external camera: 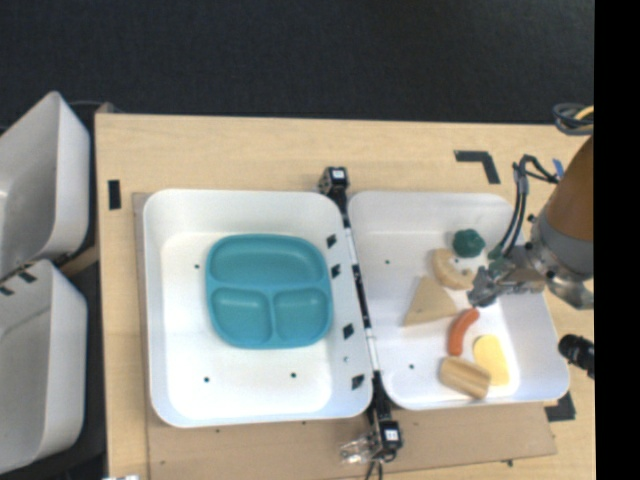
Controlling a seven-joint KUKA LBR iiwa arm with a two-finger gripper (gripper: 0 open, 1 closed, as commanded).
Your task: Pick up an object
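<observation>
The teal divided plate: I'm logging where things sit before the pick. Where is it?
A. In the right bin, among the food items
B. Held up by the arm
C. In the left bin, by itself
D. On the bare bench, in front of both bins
C: the teal divided plate lies flat in the left bin, while the food items are all in the right bin.

the grey arm with the orange band point(572, 218) gets cut off at the right edge, can't tell how the gripper point(487, 286) fingers sit, and it covers part of the round tan biscuit-looking piece point(449, 268).
</observation>
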